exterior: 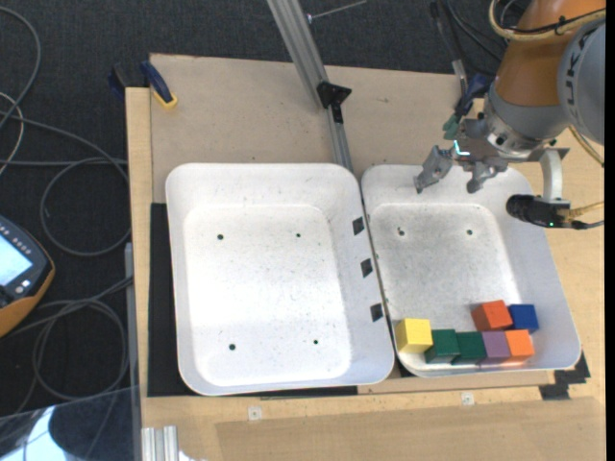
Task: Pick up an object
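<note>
- Camera view: your gripper hangs over the far edge of the right bin, fingers spread apart and holding nothing.
- Coloured blocks cluster in that bin's near right corner, well apart from your gripper.
- The left bin lies alongside.

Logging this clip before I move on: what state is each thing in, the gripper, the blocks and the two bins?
Gripper: open, holding nothing, raised over the far edge of the right bin.
Blocks: untouched, clustered against the near wall of the right bin, some touching.
Right bin: holds all the blocks at its near end.
Left bin: lying flat beside the right bin.
</note>
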